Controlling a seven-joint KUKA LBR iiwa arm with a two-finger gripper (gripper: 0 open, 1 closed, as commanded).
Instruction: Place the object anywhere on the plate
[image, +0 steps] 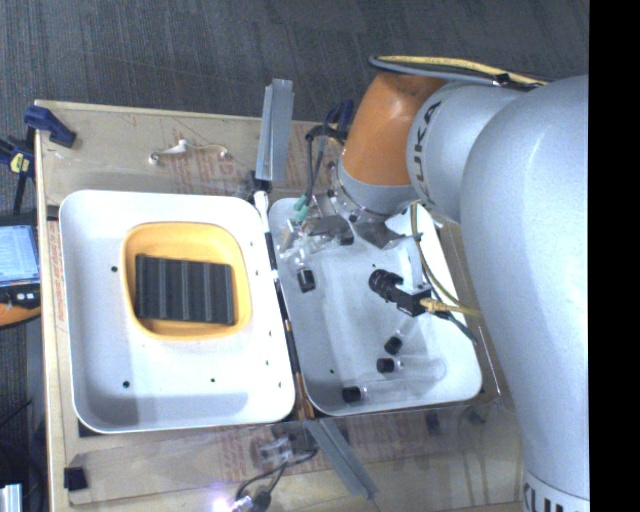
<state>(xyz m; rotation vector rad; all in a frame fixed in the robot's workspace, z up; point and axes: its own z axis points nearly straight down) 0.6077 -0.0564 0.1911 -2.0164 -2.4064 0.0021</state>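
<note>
The gripper (300, 235) sits low in the right bin (455, 385), at its upper-left corner beside the divider; whether it grips anything cannot be told. Above it the orange-banded wrist leans in from the right, the grey arm (520, 250) covering that bin's right side. The yellow plate (186, 240), carrying a dark ridged block (186, 290), lies in the left bin (90, 370).
</note>
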